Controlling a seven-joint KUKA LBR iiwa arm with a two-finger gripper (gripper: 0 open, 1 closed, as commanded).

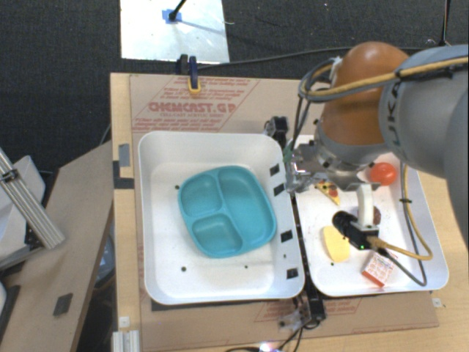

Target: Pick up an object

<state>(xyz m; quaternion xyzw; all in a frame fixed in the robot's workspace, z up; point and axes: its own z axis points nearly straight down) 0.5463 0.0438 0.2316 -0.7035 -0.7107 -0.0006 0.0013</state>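
My gripper [309, 176] hangs low over the far left part of the right bin [432, 270], close to the wall between the two bins, and the wrist hides most of it. Just beside it lies a small yellow and red piece [328, 190]. An orange ball [383, 173] rests to the right of the wrist. Nearer the front are a pale yellow lump [336, 246], a small brown object [377, 215] and a red and white packet [377, 269].
A teal divided plate [226, 211] lies in the middle of the left bin [165, 270]. Both bins sit on a cardboard sheet [194, 105]. The grey arm [425, 108] spans the back of the right bin.
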